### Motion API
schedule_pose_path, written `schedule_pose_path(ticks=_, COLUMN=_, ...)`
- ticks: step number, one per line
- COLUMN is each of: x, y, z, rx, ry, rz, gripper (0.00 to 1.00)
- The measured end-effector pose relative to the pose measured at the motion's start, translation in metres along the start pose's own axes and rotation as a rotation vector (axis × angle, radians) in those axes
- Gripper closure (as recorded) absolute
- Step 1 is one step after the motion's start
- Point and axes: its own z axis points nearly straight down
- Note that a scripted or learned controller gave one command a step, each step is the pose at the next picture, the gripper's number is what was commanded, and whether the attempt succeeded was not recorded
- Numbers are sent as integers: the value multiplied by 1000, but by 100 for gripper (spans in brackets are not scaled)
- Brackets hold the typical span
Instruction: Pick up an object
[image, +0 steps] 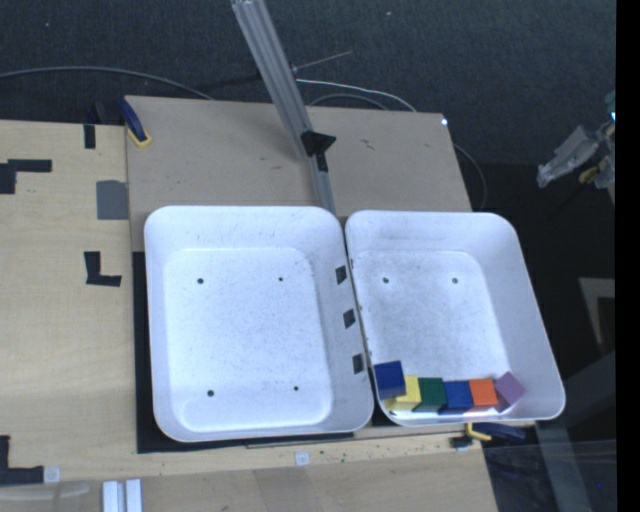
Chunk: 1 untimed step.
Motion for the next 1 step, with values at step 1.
schedule_pose_path(ticks=1, x=11, y=12, z=120, rx=0, ry=0, rz=0, gripper=0)
